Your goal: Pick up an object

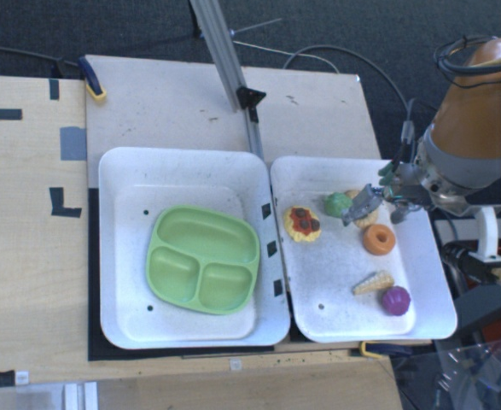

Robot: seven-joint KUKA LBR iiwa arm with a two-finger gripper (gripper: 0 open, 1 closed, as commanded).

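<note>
The small purple plastic ball (395, 300) lay below our pincer (363, 205), which hovered near the green lump (337, 203), seemingly lining up a grasp; we could not tell its opening.

Even, diffuse light falls from above, bright without harsh glare. The white bins (190, 173) look slightly washed out and cast thin dark shadows along their near edges. The whole picture is soft and grainy; small details blur.
</note>
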